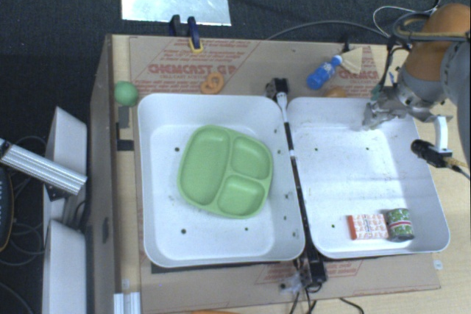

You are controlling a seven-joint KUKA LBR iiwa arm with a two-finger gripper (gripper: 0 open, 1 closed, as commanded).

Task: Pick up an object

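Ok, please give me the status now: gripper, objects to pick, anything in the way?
Gripper low at right bin's far right corner, nothing seen in it. Small red-and-white box and green patterned can at near edge, apart from gripper. Path between them unobstructed.

A single fixed camera looks down from above the tabletop (243, 59) at a slant, taking in both white bins side by side, the left bin (158, 129) and the right bin (419, 180). It sits far enough back to include dark floor beyond the far edge and to the left. The arm (434, 62) enters from the right side of the frame.
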